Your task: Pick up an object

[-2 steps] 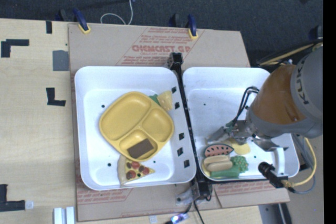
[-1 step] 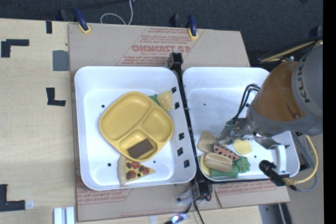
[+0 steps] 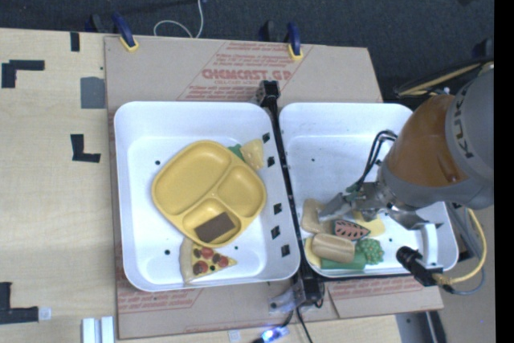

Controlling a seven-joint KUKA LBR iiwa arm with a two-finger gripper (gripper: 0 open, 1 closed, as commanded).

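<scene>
Arm low over the right bin's toy food, at lower right of the frame.

The hand (image 3: 353,203) sits among a watermelon slice (image 3: 351,229), a hot dog bun (image 3: 333,247) and broccoli (image 3: 370,251); whether it is clenched or released I cannot tell. In the left bin (image 3: 128,173), a yellow divided plate (image 3: 207,187) holds a brown piece (image 3: 215,227), with a pizza slice (image 3: 206,260) just below.

Watermelon slice (image 3: 352,230), seemingly flat, among toy food (image 3: 337,247) in right bin (image 3: 337,120)

Yellow tray (image 3: 207,187), white bins (image 3: 128,173)
</scene>
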